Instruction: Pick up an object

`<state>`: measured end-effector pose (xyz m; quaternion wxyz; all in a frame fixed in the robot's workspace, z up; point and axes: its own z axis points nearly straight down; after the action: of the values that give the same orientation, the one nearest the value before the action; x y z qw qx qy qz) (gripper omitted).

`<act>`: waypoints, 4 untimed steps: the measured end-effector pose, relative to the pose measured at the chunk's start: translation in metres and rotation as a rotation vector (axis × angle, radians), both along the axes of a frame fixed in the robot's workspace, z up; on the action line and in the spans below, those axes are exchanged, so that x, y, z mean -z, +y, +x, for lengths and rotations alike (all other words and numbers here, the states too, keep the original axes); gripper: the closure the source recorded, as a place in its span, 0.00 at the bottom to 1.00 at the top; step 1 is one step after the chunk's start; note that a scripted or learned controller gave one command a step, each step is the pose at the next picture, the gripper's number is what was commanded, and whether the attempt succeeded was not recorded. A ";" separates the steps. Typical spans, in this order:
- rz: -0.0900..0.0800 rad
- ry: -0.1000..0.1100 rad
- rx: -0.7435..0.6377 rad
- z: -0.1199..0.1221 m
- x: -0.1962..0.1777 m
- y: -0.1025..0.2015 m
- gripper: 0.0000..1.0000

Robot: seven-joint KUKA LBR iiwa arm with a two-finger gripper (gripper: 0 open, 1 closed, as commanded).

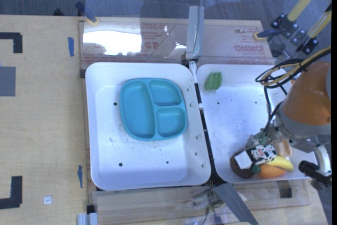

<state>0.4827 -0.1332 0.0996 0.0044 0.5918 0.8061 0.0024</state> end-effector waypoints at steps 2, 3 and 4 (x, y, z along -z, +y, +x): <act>0.001 0.009 0.035 0.066 -0.085 0.051 0.00; 0.001 0.017 0.075 -0.003 -0.025 0.025 0.00; 0.000 0.006 -0.226 -0.002 0.012 0.030 0.00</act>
<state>0.4808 -0.1036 0.0875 0.0019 0.4971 0.8677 0.0011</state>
